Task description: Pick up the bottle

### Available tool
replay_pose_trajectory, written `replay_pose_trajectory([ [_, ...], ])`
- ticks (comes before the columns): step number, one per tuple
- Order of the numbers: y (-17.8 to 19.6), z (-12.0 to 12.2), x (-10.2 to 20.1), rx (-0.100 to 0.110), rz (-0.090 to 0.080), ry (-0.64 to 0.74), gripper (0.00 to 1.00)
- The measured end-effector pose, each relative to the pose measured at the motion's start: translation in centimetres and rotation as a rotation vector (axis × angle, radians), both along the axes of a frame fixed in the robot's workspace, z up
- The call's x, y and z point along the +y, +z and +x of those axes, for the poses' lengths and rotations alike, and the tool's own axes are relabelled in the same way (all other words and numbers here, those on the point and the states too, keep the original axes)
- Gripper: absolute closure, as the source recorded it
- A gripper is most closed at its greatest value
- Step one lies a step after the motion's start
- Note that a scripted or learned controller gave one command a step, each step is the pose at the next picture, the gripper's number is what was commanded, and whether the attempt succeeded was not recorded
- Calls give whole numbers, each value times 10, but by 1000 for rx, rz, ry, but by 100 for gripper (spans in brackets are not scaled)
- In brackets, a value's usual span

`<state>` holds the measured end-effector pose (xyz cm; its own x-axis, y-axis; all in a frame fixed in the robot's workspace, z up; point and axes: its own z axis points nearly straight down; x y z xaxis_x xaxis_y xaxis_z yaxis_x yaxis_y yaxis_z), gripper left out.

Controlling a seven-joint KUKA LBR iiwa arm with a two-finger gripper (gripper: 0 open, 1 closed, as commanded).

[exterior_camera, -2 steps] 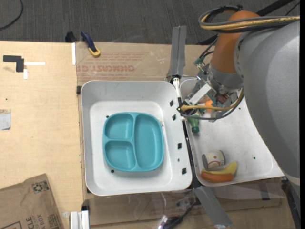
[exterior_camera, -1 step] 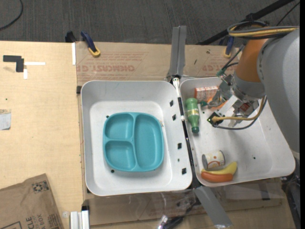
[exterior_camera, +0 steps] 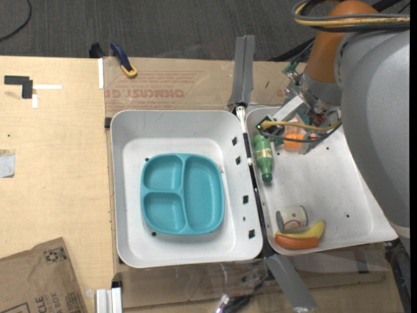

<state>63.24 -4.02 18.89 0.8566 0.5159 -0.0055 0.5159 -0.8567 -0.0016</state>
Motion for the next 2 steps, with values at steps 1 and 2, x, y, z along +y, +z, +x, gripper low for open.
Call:
replay_pose_trajectory([
  [1, -1, -51, 64, 3, 1, 120, 0],
  [2, -1, -56, -29, 2, 0, 28, 0],
])
